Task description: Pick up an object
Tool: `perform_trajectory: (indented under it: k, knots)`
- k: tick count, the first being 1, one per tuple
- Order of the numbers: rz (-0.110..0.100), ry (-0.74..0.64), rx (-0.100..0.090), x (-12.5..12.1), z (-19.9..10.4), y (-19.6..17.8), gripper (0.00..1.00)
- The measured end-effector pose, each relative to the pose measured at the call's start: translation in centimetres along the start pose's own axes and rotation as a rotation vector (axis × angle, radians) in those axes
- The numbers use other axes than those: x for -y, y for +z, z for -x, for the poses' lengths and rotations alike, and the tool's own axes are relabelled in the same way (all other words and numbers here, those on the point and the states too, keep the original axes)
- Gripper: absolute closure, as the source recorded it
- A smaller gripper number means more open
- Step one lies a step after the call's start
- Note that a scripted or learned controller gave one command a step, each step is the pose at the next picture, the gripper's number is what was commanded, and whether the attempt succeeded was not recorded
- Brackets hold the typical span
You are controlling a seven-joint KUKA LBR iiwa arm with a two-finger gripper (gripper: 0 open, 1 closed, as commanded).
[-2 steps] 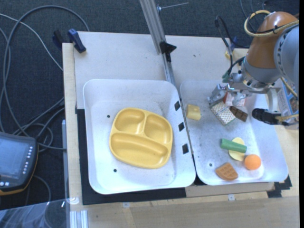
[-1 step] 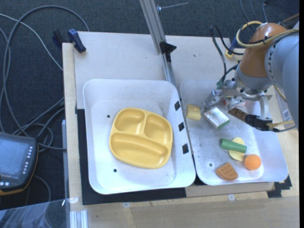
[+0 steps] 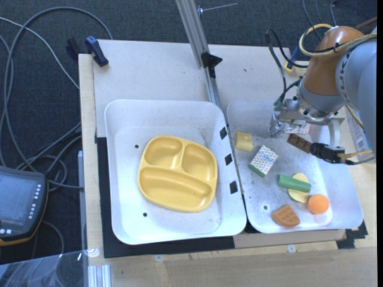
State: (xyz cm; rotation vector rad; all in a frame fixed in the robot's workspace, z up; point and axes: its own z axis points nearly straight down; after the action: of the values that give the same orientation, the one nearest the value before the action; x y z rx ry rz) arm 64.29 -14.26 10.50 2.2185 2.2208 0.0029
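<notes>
- The end effector (image 3: 279,126) is seen low over the far part of the shallow white right-hand bin (image 3: 262,194), with the grey arm brought in from the right. Whether it is open or closed cannot be told, and nothing is seen gripped in it.
- A small brown rectangular bar (image 3: 297,142) lies just beside it on the right, and a pale yellow block (image 3: 243,141) lies near it on the left. As the closest things, these are judged the likeliest targets.
- Nearer in the same bin are found a white block with a green side (image 3: 263,160), a green cylinder (image 3: 294,182) resting across a yellow slice (image 3: 299,193), an orange ball (image 3: 318,204) and a brown waffle-shaped piece (image 3: 285,216).
- Most of these are scattered apart, so room for a descent is judged to be left around each. The cylinder and slice touch and could be disturbed together.
- A yellow divided plastic plate (image 3: 178,173) is laid in the middle of the white left-hand bin (image 3: 119,160). Being broad and flat, it is judged a poor thing to grasp.
- Both bins are set side by side on the pale surface (image 3: 149,70), and the pick is judged not yet made.
</notes>
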Motion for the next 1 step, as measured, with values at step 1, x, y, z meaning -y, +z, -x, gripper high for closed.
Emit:
perform_trajectory:
  k: [1]
  knots:
    - [0.006, -0.001, 0.001, -0.40, -0.23, -6.54, 1.00]
